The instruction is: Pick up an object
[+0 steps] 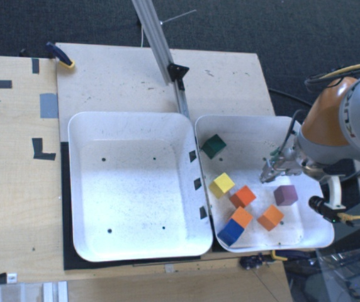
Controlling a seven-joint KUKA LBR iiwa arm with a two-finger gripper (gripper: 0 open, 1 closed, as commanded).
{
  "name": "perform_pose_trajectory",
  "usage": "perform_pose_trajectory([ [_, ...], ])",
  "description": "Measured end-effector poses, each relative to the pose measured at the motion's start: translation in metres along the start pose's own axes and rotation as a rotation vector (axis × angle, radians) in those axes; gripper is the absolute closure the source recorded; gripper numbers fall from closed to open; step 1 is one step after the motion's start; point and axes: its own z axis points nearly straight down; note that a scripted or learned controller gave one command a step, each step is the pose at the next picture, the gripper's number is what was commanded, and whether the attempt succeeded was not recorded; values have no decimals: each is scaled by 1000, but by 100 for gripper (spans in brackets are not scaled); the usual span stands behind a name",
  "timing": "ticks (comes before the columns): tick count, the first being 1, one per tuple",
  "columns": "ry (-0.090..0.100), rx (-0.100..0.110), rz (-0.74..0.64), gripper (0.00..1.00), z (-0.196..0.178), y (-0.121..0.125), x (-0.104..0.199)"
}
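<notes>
Purple cube [285, 195], lower right, judged light, rigid, graspable across flat sides; gripper [269, 172] state cannot be told, nothing seen held.

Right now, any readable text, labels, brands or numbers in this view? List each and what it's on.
None readable.
Grey and dark tape patches on the wooden bench: plain shapes, no lettering.
Small white tag at the bench's lower left edge: too small to read.
Blocks in the right bin, such as the green block and purple block: plain faces, no marks.
Gripper: no legible branding.
</notes>
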Motion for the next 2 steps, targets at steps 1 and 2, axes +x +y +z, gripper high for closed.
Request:
perform_pose_trajectory([
  [1, -2, -6, 1, 100, -43, 5, 0],
  [2, -2, -7, 0, 100, -91, 7, 10],
])
